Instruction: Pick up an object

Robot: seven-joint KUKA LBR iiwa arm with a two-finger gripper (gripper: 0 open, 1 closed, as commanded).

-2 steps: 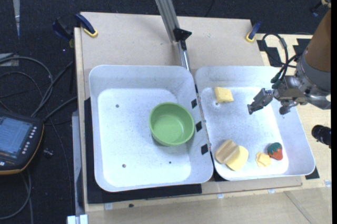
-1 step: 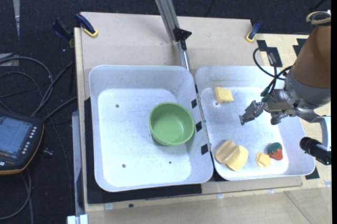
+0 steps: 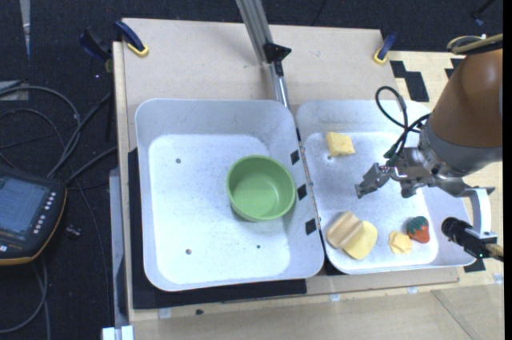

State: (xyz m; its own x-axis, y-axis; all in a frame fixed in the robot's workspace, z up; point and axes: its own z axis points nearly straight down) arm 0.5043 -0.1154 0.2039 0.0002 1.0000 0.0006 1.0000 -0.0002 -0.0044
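1. left bin (image 3: 172, 170) holds a green bowl (image 3: 260, 188), well apart from the arm.
2. gripper (image 3: 374, 180) hangs over the right bin (image 3: 320, 116); i cannot tell its opening, and nothing shows in it.
3. candidates lie unlifted: yellow wedge (image 3: 353, 235), yellow block (image 3: 340, 144), red piece (image 3: 418, 230). picking looks not yet done.

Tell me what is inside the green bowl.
The green bowl in the left bin shows a bare green floor and inner wall, with no object in it. The bin floor beneath the bowl is covered.
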